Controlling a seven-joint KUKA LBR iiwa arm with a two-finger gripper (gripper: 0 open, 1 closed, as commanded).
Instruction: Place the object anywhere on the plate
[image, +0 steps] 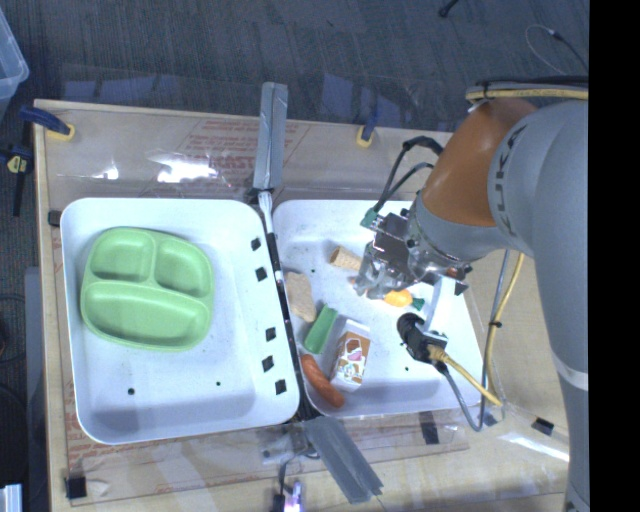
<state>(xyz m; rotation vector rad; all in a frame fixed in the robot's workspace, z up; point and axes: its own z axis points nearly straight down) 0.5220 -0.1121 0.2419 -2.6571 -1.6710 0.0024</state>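
Two white bins sit side by side on the bench, and the green plate (147, 288) is in the left bin (150, 400), a smooth moulded plastic tray with three shallow compartments. All the candidate objects are in the right bin (455, 330): a small carton (351, 359) with a printed face, a flat green block (321, 329), a reddish sausage-shaped piece (322, 381) at the near edge, a tan waffle-textured bit (345, 260) farther back, and a small yellow-orange thing (399, 297) just under the wrist. The gripper (378, 277) is down low over that right bin, near the yellow-orange piece, but honestly I can't tell from this angle what it's doing or whether anything is caught. My guess is the pick isn't settled yet. The biggest risk is coming up with nothing, since the yellow piece looks small, rounded and slick. The clutter is tight too, so it could nudge the neighbouring pieces. Then there's the divider between the bins: carry too low and the object clips the rim. The plate's raised ridges might let something round roll off.
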